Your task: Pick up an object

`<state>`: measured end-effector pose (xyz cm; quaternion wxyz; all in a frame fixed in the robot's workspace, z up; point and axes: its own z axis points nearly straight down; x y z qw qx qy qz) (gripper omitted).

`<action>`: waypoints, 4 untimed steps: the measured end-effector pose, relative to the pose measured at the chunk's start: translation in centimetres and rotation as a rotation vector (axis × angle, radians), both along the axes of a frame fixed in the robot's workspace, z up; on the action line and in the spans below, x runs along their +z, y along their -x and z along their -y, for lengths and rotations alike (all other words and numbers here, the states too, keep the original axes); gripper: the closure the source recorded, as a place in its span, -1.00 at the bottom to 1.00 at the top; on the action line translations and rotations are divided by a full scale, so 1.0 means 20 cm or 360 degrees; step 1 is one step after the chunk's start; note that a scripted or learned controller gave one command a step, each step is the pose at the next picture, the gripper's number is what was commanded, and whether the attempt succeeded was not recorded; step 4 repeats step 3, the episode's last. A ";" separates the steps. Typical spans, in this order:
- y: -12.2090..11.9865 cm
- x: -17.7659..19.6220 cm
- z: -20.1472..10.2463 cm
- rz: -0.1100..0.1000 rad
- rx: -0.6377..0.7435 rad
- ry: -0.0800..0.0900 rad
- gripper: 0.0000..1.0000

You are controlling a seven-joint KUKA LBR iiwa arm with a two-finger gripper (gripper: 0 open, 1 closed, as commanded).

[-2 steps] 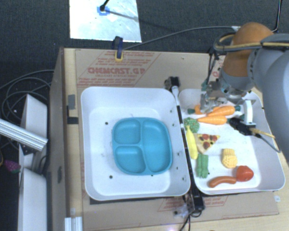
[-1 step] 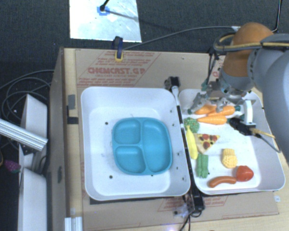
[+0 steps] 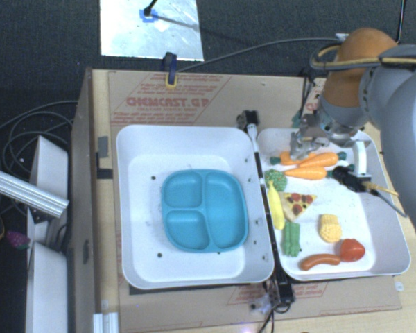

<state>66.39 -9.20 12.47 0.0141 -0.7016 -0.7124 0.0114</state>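
The carrots (image 3: 312, 167) are lying at the far end of the right bin (image 3: 388, 255), and the gripper (image 3: 304, 144) is hovering right over them, jaw state impossible to tell. Broccoli (image 3: 275, 180), pizza slice (image 3: 297, 203), corn (image 3: 328, 227) and sausage (image 3: 319, 261) are crowding nearby; the blue tray (image 3: 203, 209) is sitting in the left bin (image 3: 139, 186).

I see a tan cardboard-topped bench (image 3: 187, 92) with red print, bearing two shallow white plastic bins side by side: left bin (image 3: 135, 207), right bin (image 3: 385, 245), rims touching.

A lab: bench (image 3: 194, 92), cables (image 3: 28, 134), toy food (image 3: 312, 168).
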 end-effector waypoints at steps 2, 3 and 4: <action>-0.02 -0.20 0.09 0.0048 -0.0026 0.0007 -1.00; -0.01 -0.15 0.09 0.0037 -0.0025 0.0005 1.00; -0.01 -0.15 0.09 0.0037 -0.0025 0.0005 1.00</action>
